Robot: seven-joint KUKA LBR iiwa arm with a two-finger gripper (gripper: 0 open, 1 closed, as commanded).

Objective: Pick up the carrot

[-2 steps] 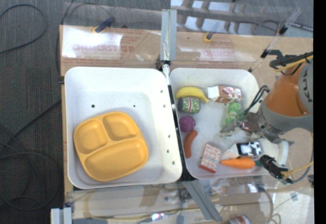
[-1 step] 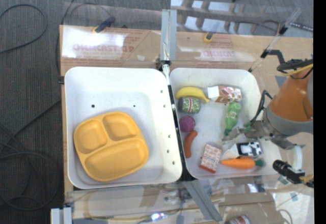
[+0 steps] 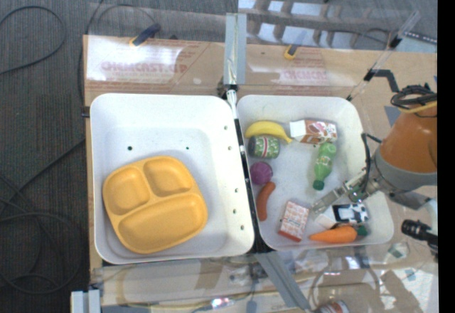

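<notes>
The orange carrot [image 3: 334, 235] lies on its side in the front right corner of the right bin [image 3: 302, 107], its green end pointing right. My gripper [image 3: 347, 203] hangs low over the bin just above and slightly right of the carrot, close to it. The grey arm with its orange band [image 3: 409, 148] comes in over the bin's right rim. Nothing shows between the gripper and the carrot that tells of a hold.
The right bin also holds a banana [image 3: 266, 129], a green can [image 3: 264, 146], a purple ball-shaped item [image 3: 261, 172], a red sausage [image 3: 265, 200], a pink box [image 3: 293, 220], a green bottle [image 3: 324, 164] and a small carton [image 3: 313, 131]. A yellow divided plate [image 3: 154, 202] sits in the left bin [image 3: 156, 112].
</notes>
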